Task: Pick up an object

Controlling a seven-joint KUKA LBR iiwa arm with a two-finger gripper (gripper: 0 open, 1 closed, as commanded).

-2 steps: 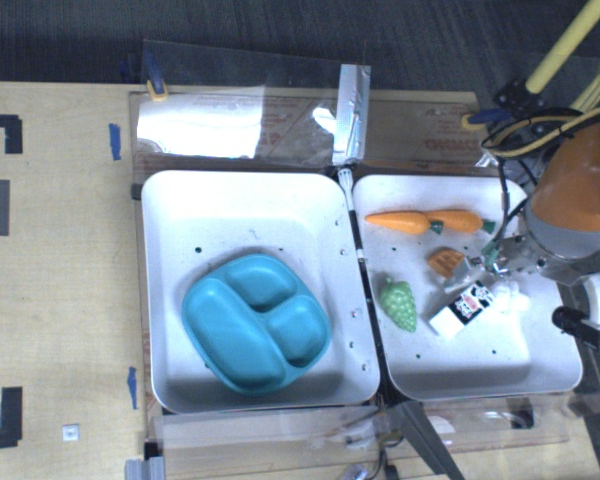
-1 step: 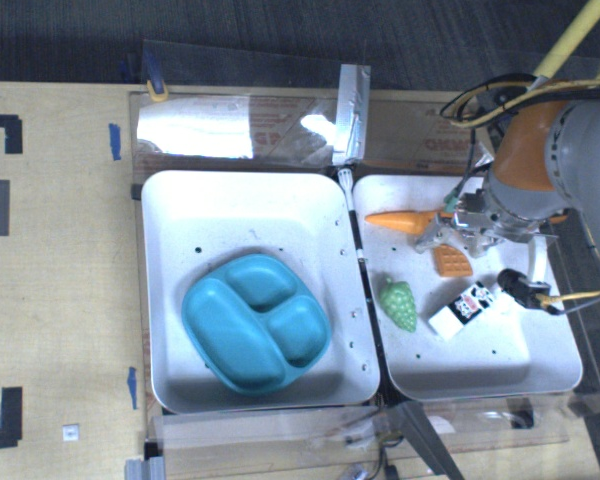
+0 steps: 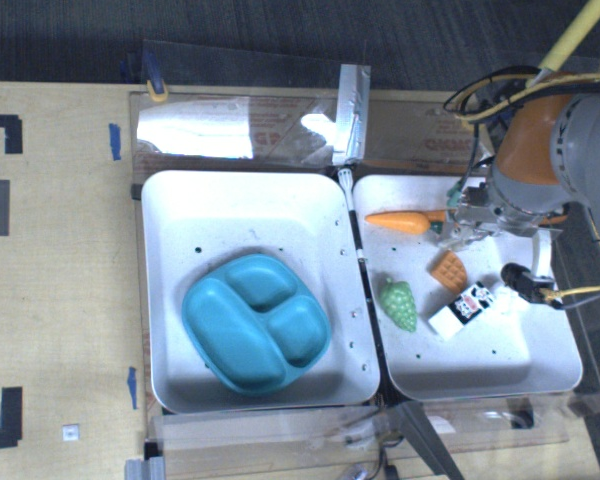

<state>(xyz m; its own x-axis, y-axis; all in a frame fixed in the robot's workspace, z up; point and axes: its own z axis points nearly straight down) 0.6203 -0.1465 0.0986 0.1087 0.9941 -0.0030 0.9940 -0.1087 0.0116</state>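
The right bin (image 3: 500, 363) holds an orange carrot (image 3: 398, 222) near its back left. A green bunch of grapes (image 3: 401, 304) lies by its left wall. A small tan waffle-like piece (image 3: 448, 269) sits in the middle. A white carton with a black patch (image 3: 462, 308) lies just in front of the tan piece. My gripper (image 3: 458, 226) hangs over the back of this bin, right beside the carrot's thin end and above the tan piece. The arm's grey body and orange band (image 3: 528, 148) rise behind it.
The left bin (image 3: 180, 208) holds a blue divided plate (image 3: 255, 320). A metal divider (image 3: 352, 113) and clear sheeting stand behind the bins. Yellow and black cables (image 3: 500, 83) loop near the arm at the upper right. A black part (image 3: 525, 280) juts over the right bin's right side.
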